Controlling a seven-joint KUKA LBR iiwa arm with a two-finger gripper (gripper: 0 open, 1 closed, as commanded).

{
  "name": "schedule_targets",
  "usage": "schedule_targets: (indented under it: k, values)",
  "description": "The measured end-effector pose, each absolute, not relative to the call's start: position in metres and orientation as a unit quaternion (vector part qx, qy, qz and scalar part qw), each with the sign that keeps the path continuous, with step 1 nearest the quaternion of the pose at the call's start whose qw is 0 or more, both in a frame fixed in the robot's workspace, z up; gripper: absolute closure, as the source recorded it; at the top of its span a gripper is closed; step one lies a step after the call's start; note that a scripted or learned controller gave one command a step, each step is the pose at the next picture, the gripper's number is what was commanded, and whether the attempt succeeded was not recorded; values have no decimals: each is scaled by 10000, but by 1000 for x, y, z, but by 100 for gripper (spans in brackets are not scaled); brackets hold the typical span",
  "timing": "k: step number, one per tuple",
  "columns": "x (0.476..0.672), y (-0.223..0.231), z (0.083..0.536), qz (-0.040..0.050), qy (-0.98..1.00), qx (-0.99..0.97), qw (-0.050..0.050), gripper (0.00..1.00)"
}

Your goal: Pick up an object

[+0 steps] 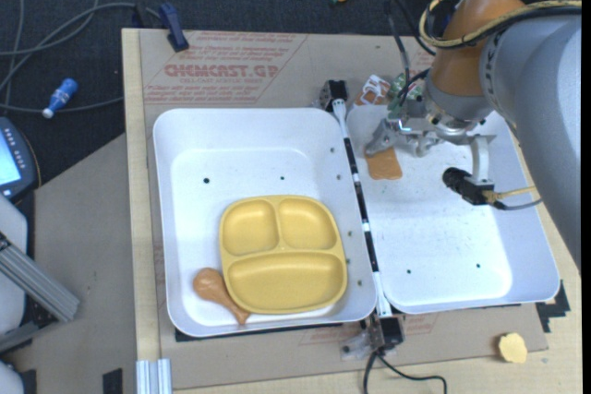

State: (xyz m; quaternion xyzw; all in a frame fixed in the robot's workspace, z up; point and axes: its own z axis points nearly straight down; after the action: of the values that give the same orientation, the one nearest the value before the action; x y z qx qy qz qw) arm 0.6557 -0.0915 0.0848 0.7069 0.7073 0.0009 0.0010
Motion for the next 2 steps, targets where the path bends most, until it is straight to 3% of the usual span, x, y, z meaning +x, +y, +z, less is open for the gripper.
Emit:
schedule_targets:
  k: [2]
  values:
    - [667,-92,85,9,7076,7066,12,0]
